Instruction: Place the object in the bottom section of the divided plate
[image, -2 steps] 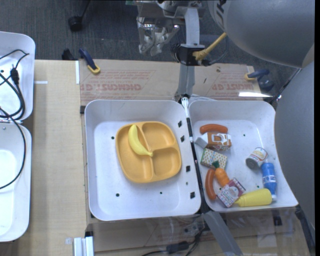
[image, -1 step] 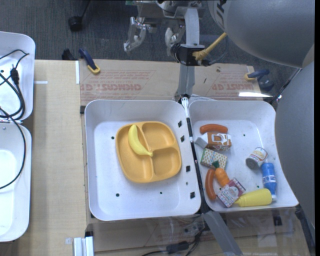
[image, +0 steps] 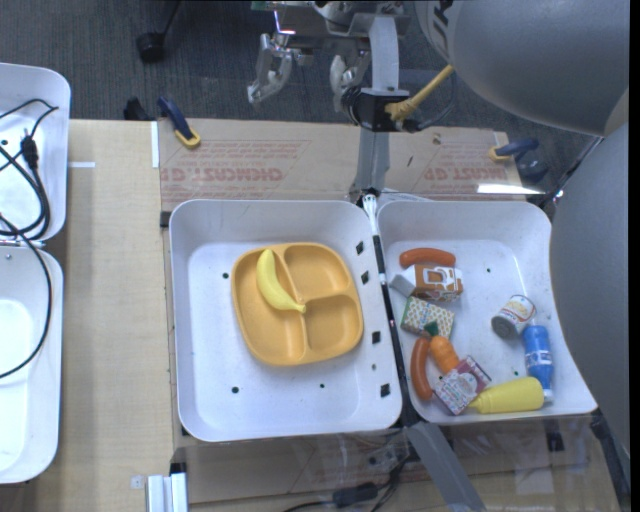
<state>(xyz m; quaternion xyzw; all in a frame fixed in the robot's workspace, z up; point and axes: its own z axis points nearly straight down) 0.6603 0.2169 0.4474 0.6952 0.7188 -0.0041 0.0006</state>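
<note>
The cardboard (image: 330, 160) beneath the bins reads "CHEMCAST GP", upside down. A banana (image: 274, 283) lies across the yellow divided plate (image: 300, 335). The gripper (image: 305, 70), partly cut off at the top edge, hangs open and empty.

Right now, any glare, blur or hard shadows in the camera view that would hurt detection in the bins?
Camera view: lighting is even and soft, no hard shadows; the banana and yellow plate read sharply; mild glare on the white bin rims; the arm at top right is a big out-of-focus grey mass; the small items in the right bin are crowded but sharp.
</note>
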